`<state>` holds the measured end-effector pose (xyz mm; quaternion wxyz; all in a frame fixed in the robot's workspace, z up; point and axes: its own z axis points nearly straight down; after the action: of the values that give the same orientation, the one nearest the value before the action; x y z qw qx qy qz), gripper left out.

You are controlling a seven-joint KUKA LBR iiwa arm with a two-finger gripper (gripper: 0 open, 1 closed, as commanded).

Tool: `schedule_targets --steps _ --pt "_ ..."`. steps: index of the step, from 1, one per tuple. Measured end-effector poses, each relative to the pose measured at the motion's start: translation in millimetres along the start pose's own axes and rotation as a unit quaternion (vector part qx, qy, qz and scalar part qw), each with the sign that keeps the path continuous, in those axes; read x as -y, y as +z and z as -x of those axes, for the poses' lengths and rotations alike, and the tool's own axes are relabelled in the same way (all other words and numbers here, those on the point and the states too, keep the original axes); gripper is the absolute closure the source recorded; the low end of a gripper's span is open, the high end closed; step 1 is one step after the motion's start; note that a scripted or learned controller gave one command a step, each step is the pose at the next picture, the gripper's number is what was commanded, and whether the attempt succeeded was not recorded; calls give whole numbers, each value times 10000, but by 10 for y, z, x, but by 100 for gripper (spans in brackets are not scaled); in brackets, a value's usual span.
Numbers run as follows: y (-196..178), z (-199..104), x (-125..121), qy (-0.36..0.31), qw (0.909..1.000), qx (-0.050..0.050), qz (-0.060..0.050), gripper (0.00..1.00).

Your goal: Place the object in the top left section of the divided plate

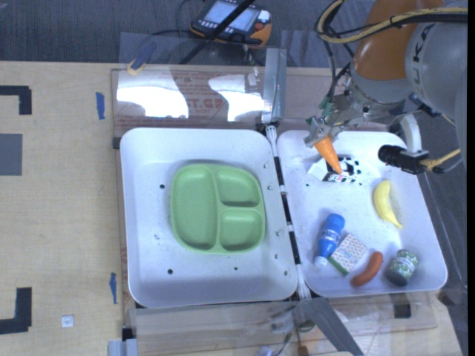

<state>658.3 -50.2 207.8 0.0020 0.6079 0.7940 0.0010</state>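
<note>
Two shallow white bins sit side by side on the bench. The left bin (141, 199) holds a green divided plate (217, 208) lying flat near its middle, with one large section on the left and two smaller sections on the right. The grey arm (438, 58), with its orange band (393, 13), reaches in from the far right and ends over the far left corner of the right bin (423, 273). The gripper (323, 133) hangs there with its jaws clamped on the upper end of an orange carrot (328, 153), which hangs tilted, its tip pointing down and to the right, above a small black-and-white patterned item (343, 171) on the bin floor. The carrot is in the right bin's airspace, well apart from the plate, with the ridge between the bins lying between them. Elsewhere in the right bin, a yellow banana (385, 202) lies near the right wall, a blue and white bottle (328, 237) lies near the middle, just beside a small patterned packet (349, 253), a red sausage (367, 268) lies on the near side, and a dark round can (401, 265) sits in the near right corner. A handheld device (230, 17) with a screen rests beyond the bins at the far edge.
</note>
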Motion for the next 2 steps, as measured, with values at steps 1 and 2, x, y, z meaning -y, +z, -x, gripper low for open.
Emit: schedule_targets --steps 1,2 --pt "229 -713 -280 660 9978 -10 -18 100" --pt "226 -713 -280 658 9978 -8 -16 0"
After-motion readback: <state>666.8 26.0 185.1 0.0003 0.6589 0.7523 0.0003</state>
